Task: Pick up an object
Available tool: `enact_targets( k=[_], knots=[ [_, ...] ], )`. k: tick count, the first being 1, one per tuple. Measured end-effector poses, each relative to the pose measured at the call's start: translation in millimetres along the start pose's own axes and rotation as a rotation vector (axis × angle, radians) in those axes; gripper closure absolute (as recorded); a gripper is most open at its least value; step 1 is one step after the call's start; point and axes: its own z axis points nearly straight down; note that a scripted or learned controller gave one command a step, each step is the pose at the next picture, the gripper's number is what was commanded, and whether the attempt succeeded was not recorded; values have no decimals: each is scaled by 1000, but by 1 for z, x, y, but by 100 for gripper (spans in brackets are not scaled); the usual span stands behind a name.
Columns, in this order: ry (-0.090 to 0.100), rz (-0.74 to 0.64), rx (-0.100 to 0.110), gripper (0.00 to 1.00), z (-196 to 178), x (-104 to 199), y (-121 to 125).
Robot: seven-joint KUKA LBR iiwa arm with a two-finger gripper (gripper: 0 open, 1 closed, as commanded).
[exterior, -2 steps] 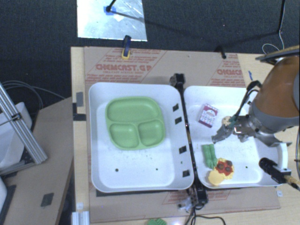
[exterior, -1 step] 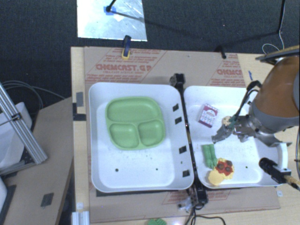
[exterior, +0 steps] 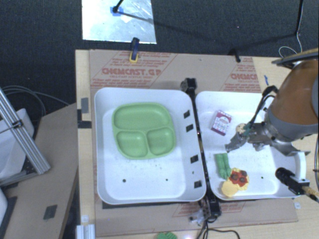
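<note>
In the right bin lie a small red and white packet, a green object and a yellow toy with red and dark spots. My gripper reaches in from the right and hangs over the middle of this bin. It is just above the green object and to the lower right of the packet. A small pale thing shows at the gripper's upper side; I cannot tell whether it is a loose object or part of the tool.
The left bin holds a green divided plate. A black divider with clips runs between the bins. The arm's grey and orange body covers the right bin's far right side. Cardboard lies under both bins.
</note>
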Motion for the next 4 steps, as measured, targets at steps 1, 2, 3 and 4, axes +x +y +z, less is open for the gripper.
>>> enact_targets(
  k=[1, 2, 3, 4],
  knots=[
    [0, 0, 0, 0, 0, 0, 0],
    [0, 0, 0, 0, 0, 0, 0],
    [0, 0, 0, 0, 0, 0, 0],
    [0, 0, 0, 0, 0, 0, 0]
  ],
)
